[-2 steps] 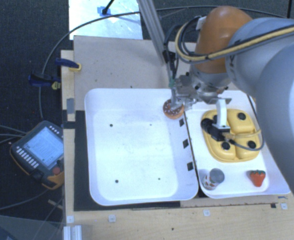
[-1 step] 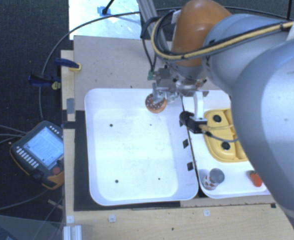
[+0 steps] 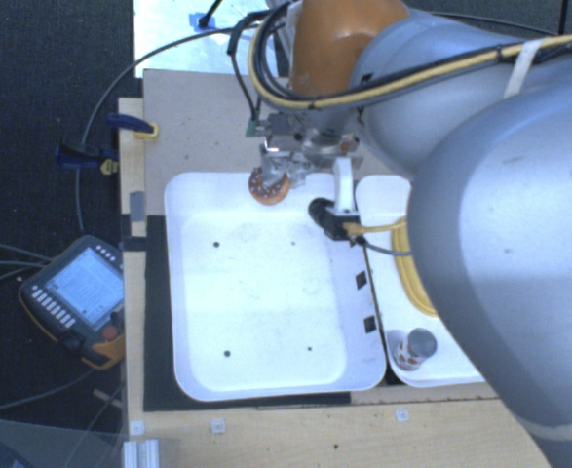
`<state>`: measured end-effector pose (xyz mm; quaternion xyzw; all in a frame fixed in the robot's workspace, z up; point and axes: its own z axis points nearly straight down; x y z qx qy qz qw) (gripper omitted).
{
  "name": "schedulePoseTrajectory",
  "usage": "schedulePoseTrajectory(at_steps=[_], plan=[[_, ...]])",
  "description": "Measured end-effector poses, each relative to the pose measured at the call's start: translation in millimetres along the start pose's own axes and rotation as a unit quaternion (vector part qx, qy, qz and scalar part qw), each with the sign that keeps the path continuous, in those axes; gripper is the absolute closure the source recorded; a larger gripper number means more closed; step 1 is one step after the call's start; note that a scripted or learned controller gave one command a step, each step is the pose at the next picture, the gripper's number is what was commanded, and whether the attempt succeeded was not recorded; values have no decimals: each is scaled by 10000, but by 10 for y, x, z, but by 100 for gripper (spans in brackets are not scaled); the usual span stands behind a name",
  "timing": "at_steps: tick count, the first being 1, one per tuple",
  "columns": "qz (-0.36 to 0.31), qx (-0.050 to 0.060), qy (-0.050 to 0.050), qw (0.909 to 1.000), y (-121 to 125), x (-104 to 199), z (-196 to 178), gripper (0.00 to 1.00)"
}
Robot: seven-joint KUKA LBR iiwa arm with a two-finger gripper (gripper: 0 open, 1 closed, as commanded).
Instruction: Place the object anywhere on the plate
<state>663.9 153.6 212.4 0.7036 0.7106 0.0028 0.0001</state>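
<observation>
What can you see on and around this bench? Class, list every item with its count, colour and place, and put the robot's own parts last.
left bin: 1, white, centre of the bench.
right bin: 1, white, beside the left bin, mostly covered by the arm.
donut: 1, brown with sprinkles, at the far rim of the left bin, right under the end effector.
small object: 1, grey and brown, near corner of the right bin; too small to identify.
pendant: 1, grey and orange with a lit screen, left of the bench.
clamps: 2, blue and yellow, far left edge of the bench.
cables: several, black and yellow, along the wrist.
arm: 1, grey with an orange band, from the right.
end effector: 1, metallic, over the donut.
</observation>
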Motion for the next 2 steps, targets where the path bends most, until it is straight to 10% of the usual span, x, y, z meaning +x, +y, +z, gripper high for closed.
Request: schedulePoseTrajectory(at_steps=[1,2], plan=[[17,0,-9,10000,27,88,-239,100],[21,9,-17,10000,23,82,-226,0]])
